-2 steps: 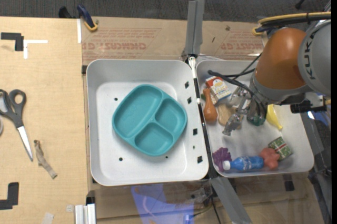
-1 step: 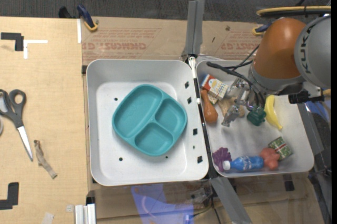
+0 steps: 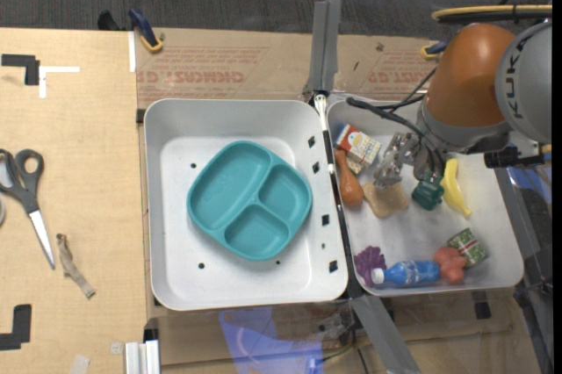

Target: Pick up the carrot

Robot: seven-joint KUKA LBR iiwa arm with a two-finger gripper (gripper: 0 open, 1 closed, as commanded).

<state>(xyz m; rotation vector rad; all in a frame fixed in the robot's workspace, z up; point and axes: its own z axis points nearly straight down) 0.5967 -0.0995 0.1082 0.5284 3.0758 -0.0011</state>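
Observation:
The carrot (image 3: 349,184) is a short orange piece lying along the left wall of the right bin (image 3: 505,214), pointing toward the back. My gripper (image 3: 392,168) hangs in the middle of that bin, just right of the carrot and apart from it, over a beige bread-like piece (image 3: 387,202). Nothing shows held in it.
The right bin also holds a small white and orange carton (image 3: 360,146), a banana (image 3: 454,186), a dark green cup (image 3: 428,195), a green box (image 3: 467,246), a blue bottle (image 3: 409,274) and purple grapes (image 3: 369,261). A teal divided plate (image 3: 250,200) lies in the left bin. Scissors (image 3: 28,198) rest on the bench at the left.

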